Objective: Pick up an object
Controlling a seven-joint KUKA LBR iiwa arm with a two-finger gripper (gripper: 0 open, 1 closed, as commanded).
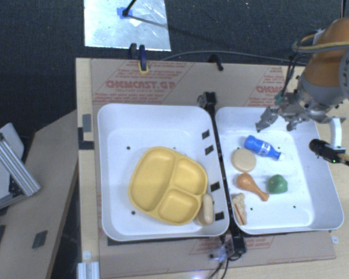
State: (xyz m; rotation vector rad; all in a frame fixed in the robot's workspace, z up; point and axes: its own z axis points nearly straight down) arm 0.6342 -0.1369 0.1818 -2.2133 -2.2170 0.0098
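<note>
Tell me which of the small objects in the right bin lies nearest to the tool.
The blue bottle. It lies on its side just below the tool, while the round beige piece, drumstick and green object lie farther down.

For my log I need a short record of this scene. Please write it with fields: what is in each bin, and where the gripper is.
left bin: yellow divided tray, beige oval piece
right bin: blue bottle, round beige piece, toy drumstick, green piece, sandwich piece
gripper: above right bin's far edge, open, holding nothing
</note>
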